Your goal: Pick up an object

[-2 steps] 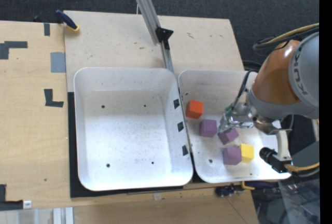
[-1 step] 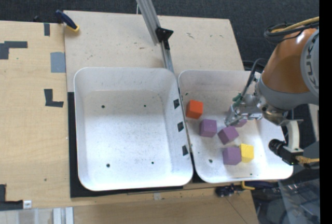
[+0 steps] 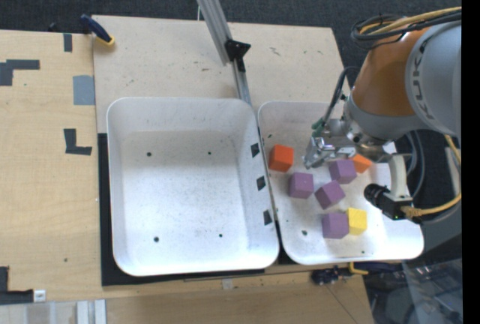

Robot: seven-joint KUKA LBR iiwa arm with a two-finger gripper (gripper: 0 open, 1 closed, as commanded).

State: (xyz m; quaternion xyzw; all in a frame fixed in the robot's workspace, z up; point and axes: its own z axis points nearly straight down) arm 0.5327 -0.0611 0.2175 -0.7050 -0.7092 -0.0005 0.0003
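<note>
From the overhead camera I see my gripper [image 3: 319,156] low in the right bin [image 3: 300,247], whether its jaws are apart I cannot tell. An orange cube [image 3: 282,158] sits just left of it, and purple cubes [image 3: 301,184] cluster just below.

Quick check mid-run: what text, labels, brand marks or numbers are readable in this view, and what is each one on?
"KU": pale letters running down the grey arm casing at the frame's right edge, apparently the start of the maker's name; the rest is cut off.
No readable text on the right bin, the left bin, the purple, orange and yellow blocks, the bench or its grey tape marks.
</note>
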